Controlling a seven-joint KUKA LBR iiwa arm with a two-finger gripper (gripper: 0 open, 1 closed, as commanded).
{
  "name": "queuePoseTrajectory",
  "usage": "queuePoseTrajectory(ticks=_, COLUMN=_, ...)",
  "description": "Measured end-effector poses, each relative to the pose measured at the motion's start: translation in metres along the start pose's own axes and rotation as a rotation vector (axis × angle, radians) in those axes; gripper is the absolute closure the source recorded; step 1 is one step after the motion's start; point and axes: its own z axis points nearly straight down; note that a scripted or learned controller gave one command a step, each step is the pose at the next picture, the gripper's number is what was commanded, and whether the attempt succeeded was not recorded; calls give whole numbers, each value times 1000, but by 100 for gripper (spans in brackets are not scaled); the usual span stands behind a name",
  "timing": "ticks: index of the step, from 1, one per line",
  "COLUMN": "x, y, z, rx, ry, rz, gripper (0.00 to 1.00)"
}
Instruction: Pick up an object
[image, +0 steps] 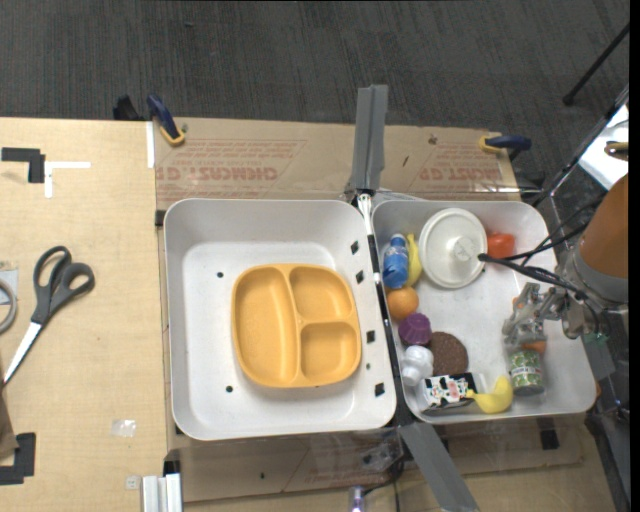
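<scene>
Gripper (527, 318), jaw state impossible to tell, is hovering at the right bin's (570, 395) three o'clock; crowded small jar (525, 368) beneath risks slipping.

Dark grey carpet floor (250, 50) lies behind a light wooden bench (80, 380).

Arm enters from the right edge of the view, its orange band (612, 235) sitting above and to the right of the gripper. Dark cables run from the wrist area up and to the left, passing above the gripper. Gripper (527, 322) is metallic, positioned low and left of the orange band, pointing downward and slightly left. Finger detail is cluttered and indistinct at this angle; their spacing cannot be judged. Nothing can be confirmed between them.
</scene>
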Motion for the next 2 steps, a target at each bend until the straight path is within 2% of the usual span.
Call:
queuePoseTrajectory(ticks=1, x=-50, y=52, z=11, rx=-1, ry=3, rz=169, gripper=100)
queuePoseTrajectory(ticks=2, x=-50, y=52, z=11, rx=-1, ry=4, rz=169, gripper=0)
